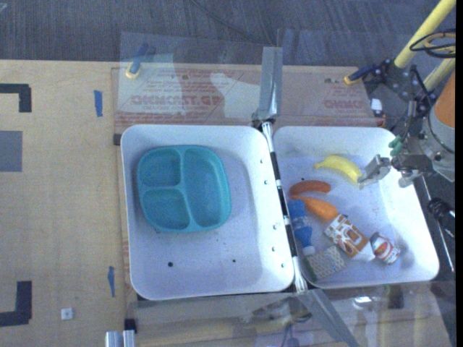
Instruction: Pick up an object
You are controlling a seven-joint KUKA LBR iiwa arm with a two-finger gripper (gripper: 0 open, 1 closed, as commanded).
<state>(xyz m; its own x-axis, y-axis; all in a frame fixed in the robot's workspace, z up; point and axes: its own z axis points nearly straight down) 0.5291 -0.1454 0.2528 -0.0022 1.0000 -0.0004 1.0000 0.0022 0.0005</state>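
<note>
Banana (338, 168): yellow, lying in the right bin (416, 215), upper middle of that bin; taken here as the likeliest pick, being the item nearest the claw.
Claw (389, 172): at the right of the frame, over the upper right part of the right bin; fingers spread moderately wide, nothing between them.
Bearing: banana lies just to the frame-left of the claw, near but apart from it, at about the same height in the frame.
Long axis: banana runs roughly left to right, its right end dipping slightly toward the lower frame and pointing at the claw's left finger.
Judgement: a short shift to the frame-left and a descent would seem to bring the claw over the banana; gripping across its narrow width looks the better fit.
Surface: smooth white bin floor, shallow walls; the banana may slide if nudged.
Room: bare floor around the banana on all sides; the orange sausage (310, 187) lies near below-left, the carrot (320, 208) further down.
Other contents: small carton (345, 236), can (384, 249), blue bottle (299, 223), mesh packet (327, 262), all lower in the bin, well apart from the banana.
Left bin (246, 259): holds a teal divided plate (184, 188).
</note>
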